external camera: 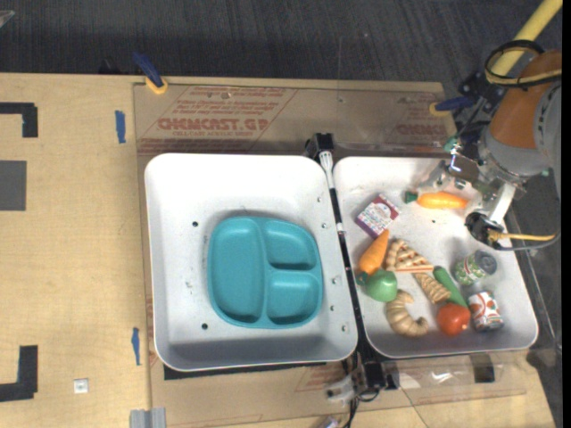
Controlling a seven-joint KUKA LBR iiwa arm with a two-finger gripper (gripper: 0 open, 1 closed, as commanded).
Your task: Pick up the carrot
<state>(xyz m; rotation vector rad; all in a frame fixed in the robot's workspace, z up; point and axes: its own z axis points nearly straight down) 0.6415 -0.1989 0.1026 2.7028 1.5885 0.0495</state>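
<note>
An orange carrot (441, 201) with a small green stub at its left end lies crosswise in the far part of the right bin (526, 328). My gripper (473, 188) hangs at the bin's far right corner, right beside the carrot's right end and partly over it. Whether it touches the carrot is unclear from this angle. A second orange, cone-shaped piece (374, 252) lies near the bin's left wall, pointing down toward a green vegetable (383, 284).
The right bin also holds a purple packet (376, 214), a pastry (405, 316), a tomato (452, 318), two small cans (484, 308) and wafer-like pieces (406, 258). A teal divided plate (265, 270) sits in the left bin (169, 239). A yellow cable (522, 236) trails off the gripper.
</note>
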